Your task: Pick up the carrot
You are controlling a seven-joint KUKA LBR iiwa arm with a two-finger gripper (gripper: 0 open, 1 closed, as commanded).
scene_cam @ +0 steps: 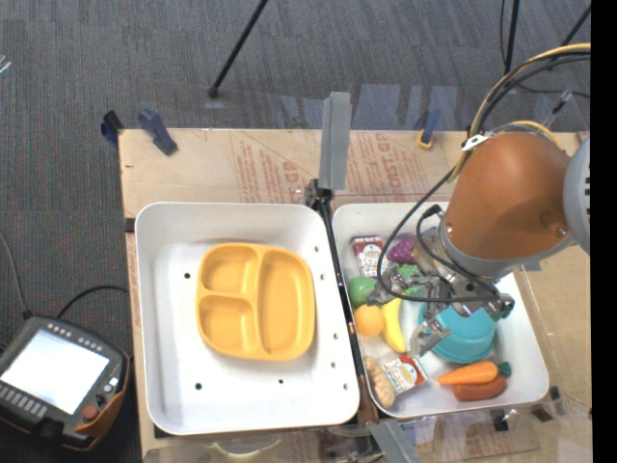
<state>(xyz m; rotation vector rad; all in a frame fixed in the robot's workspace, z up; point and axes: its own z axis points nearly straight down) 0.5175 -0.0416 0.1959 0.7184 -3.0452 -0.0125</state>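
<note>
While the grey arm with its orange band (pixel 506 196) is reaching into the right bin (pixel 536 350), the claw (pixel 431 334) is hanging low over the clutter there, and I cannot tell whether it is open or closed. Just to its right a teal bowl (pixel 469 334) is sitting, and below and right of the claw, apart from it, the carrot (pixel 469 373) is lying above a brown sausage (pixel 481 390). Just left of the claw a banana (pixel 393 327) and an orange (pixel 368 320) are resting. Farther left, a yellow divided plate (pixel 256 301) is lying in the left bin (pixel 159 258).
</note>
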